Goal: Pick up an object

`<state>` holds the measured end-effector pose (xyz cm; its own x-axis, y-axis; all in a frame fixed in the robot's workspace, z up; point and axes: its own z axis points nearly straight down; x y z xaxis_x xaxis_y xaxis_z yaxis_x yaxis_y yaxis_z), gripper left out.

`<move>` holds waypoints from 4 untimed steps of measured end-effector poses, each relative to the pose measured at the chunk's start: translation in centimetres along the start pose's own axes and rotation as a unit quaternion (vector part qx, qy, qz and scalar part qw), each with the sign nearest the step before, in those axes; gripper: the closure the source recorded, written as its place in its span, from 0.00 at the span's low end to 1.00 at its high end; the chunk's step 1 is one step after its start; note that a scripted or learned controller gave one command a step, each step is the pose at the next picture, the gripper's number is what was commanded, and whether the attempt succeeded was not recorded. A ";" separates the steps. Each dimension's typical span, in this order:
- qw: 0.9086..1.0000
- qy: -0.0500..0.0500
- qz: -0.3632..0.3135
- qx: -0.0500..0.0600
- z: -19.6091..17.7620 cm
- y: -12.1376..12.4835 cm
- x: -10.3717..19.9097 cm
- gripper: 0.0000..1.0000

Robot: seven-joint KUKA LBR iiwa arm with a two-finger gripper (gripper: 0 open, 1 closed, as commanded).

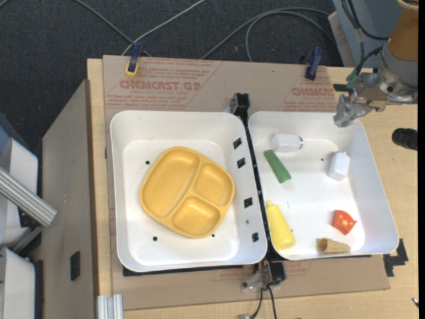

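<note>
Gripper (346, 111) hangs over the far right corner of the right bin (377, 198), at the rim, with nothing between its fingers; whether they are parted or closed cannot be made out. Above it the grey arm (398, 38) comes in from the right.

Beneath everything lies a brown board (199, 85) printed with red lettering, held by 2 blue clamps (134, 64) at its far edge. On it sit 2 white bins side by side. The left bin (126, 191) holds a yellow divided plate (188, 191) with 3 compartments.

In the right bin, apart from the gripper, lie the objects: a yellow bottle-like item (279, 226) against the left wall, a green stick (277, 165) near the middle left, a white oval piece (286, 141) just beyond it, a white block (339, 165) towards the right, a tan wedge (333, 246) at the near edge, and a small red piece (343, 222) just above it.
</note>
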<state>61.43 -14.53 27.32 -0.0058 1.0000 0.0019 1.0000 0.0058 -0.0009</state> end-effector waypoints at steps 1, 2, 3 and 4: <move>1.000 0.000 0.000 0.001 1.6 0.0 5.9 1.00; 1.000 0.000 0.000 0.000 1.5 0.4 11.1 1.00; 1.000 0.000 0.000 0.001 1.5 0.0 15.9 1.00; 1.000 0.000 -0.001 0.001 1.9 -0.4 21.2 1.00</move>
